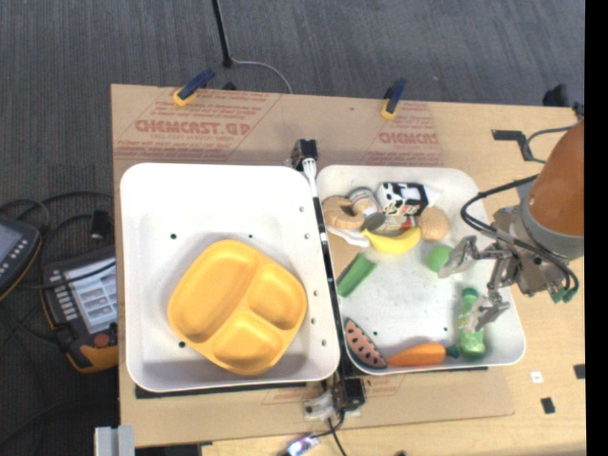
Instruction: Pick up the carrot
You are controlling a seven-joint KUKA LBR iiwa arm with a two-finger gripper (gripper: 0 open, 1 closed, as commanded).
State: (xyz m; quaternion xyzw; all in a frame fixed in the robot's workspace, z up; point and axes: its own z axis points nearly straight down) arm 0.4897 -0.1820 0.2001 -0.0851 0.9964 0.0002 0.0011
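Observation:
The orange carrot (pixel 416 355) lies flat along the front wall of the right bin (pixel 494 354), between a watermelon slice (pixel 364 343) and a green toy (pixel 470 331). My gripper (pixel 478 283) hangs over the right side of that bin, up and to the right of the carrot and apart from it. It is open, one finger (pixel 463 256) pointing left and the other near the green toy, with nothing held between them.
The right bin also holds a banana (pixel 394 242), a green cucumber (pixel 356 274), a small green ball (pixel 437 257), a tan round piece (pixel 434 224), a cow-patterned item (pixel 399 196) and a bagel (pixel 342 215). A yellow divided plate (pixel 237 304) sits in the left bin (pixel 152 207).

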